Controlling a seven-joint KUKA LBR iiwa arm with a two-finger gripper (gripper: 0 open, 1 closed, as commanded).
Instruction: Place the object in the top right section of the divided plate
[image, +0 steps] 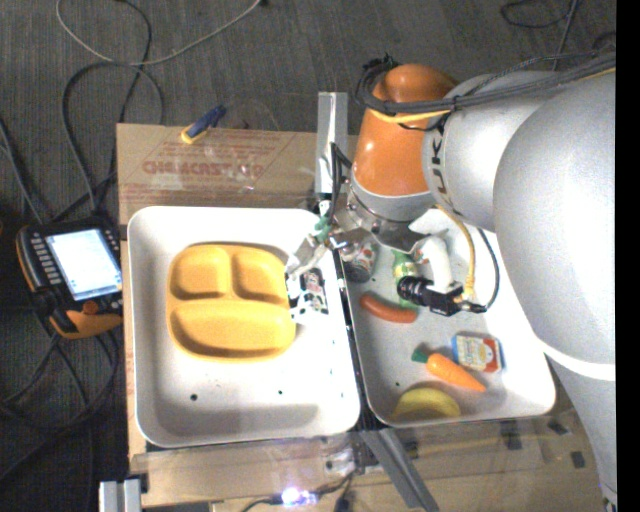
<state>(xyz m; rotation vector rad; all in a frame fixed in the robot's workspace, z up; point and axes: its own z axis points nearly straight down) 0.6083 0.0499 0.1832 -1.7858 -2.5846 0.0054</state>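
**Arm over the seam between the bins, object at the plate's edge**

From my station I see the gripper (318, 250) hanging over the inner edge of the left bin (150, 400), just beside the right rim of the yellow divided plate (235, 300). Directly under it sits a small black-and-white object (311, 290), a little packet or card by the look of it, and I take this to be the thing I am meant to place. I cannot tell whether the fingers are clenched on it, released, or merely above it; the wrist hides the tips and the picture is too coarse there.

The object looks light and flat, probably thin and somewhat flexible, so I judge it would slip or tilt if pinched at a corner. I would take it across its short side, near the middle. Its long axis seems to run roughly up and down the view, along the bin wall, though the outline is blurred.

The target section (255, 272) lies just to the object's left, so the move needed is short.

In the right bin (520, 400) lie a sausage (388, 310), a carrot (452, 372), a small carton (476, 352) and a yellow fruit (428, 403), all well apart from the gripper.
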